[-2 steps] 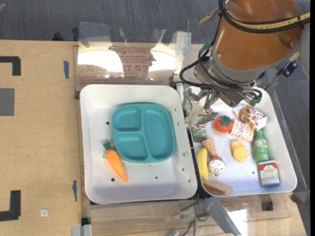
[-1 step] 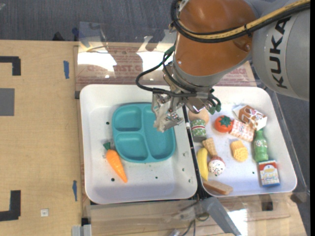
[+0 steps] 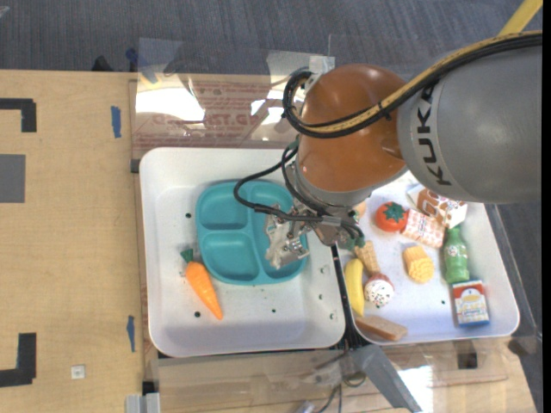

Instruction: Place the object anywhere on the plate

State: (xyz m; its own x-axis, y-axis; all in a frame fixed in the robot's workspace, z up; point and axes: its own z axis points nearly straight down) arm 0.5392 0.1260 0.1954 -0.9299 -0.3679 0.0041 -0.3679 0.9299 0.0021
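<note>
Camera view: gripper (image 3: 287, 241) over plate (image 3: 225, 231); finger state cannot tell. Release low over a compartment, clear of carrot (image 3: 205, 289).

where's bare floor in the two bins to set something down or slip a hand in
Left bin: bare floor left of the teal plate, and along the front past the carrot. The gripper hangs over the plate's right side. Right bin: crowded with the tomato, banana and bottle; only slivers free.
</note>
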